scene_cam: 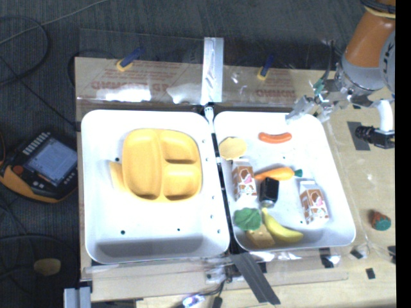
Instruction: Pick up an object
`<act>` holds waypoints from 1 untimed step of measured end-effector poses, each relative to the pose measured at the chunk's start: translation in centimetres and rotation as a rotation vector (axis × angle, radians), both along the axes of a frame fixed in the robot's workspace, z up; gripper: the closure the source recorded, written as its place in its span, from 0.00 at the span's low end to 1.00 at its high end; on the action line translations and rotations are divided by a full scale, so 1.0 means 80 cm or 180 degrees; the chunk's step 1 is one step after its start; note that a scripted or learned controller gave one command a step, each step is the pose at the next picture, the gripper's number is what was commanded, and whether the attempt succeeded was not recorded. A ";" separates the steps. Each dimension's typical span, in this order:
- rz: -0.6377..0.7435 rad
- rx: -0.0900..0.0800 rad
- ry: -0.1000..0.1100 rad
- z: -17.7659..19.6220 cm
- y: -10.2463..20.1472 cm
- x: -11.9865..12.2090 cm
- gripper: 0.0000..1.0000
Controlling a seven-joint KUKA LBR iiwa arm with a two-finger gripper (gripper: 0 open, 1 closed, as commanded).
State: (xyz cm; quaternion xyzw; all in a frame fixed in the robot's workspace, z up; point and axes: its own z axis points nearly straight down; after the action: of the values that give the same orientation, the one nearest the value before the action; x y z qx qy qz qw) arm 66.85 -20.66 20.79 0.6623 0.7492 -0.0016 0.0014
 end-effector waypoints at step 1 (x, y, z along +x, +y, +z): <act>0.0635 0.0016 -0.0002 -0.144 0.082 -0.039 0.00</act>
State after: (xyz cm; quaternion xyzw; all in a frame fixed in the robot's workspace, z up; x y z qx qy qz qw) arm 63.70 -14.13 9.28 0.5844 0.8114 0.0007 0.0002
